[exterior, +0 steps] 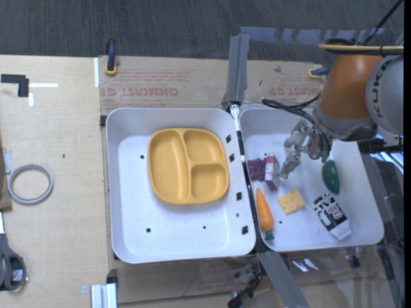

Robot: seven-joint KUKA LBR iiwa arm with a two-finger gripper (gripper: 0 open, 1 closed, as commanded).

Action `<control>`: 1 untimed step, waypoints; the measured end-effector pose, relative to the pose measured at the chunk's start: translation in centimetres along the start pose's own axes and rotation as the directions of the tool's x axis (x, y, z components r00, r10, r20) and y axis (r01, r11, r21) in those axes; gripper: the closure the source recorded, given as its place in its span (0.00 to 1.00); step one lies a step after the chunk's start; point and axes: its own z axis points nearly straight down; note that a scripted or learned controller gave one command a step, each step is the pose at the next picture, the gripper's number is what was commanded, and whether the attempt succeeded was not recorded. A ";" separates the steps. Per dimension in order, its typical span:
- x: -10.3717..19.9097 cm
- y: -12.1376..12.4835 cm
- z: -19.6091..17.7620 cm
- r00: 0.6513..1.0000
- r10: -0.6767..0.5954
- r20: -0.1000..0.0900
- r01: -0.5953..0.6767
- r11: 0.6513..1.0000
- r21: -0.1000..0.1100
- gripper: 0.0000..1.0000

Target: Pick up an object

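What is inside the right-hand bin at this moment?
In the right bin lie purple grapes, a carrot, a yellow cheese wedge, a green vegetable and a black-and-white carton. The gripper and arm cover the bin's far right corner.

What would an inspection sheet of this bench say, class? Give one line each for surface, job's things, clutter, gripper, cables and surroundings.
Surface: two white bins; left bin, right bin.
Job's things: in the right bin, carrot, cheese piece, purple grapes, green item, black-and-white carton.
Clutter: yellow divided plate in the left bin.
Gripper: gripper over the right bin, nothing between its fingers.
Cables: black cable at upper right.
Surroundings: tape roll, scissors on the bench at left.
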 end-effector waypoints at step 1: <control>6.0 0.4 -5.0 0.997 0.076 -0.005 -0.076 0.997 0.000 0.00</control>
